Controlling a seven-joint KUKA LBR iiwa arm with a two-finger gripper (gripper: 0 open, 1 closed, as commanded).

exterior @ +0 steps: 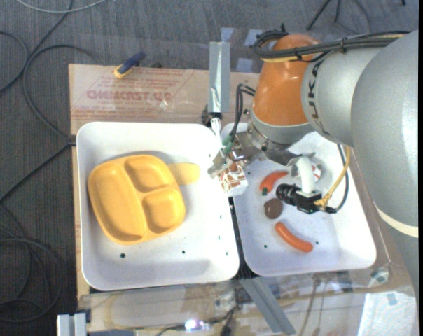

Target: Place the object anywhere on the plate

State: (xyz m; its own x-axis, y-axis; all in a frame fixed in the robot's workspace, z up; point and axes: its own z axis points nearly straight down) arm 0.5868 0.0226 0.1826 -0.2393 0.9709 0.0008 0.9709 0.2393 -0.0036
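Grey carpet with loose cables all round. The worktop [127, 96] carries two white bins, and the arm comes in from the right. The yellow divided plate [138, 198] sits in the left bin [155, 271], roughly centred, with its long axis running diagonally. The tool [227, 165] hangs over the seam between the bins, just off the left bin's right wall. A small brown-and-white patterned piece [233, 180] sits right at its tip, and I read that as the task's object. I can't tell from this angle whether the tool is clamped on it or just above it, because the wrist blocks the view. The right bin [337, 257] also holds a long orange sausage [293, 236], a shorter red one [272, 180] and a brown lump [272, 208], all apart from the tool. The key relation is that the plate lies straight to the camera's left of the tool, with its nearest compartment close by. If the piece is gripped, the next move is a short lateral carry over the bin wall, then release. The risk is clipping that wall.
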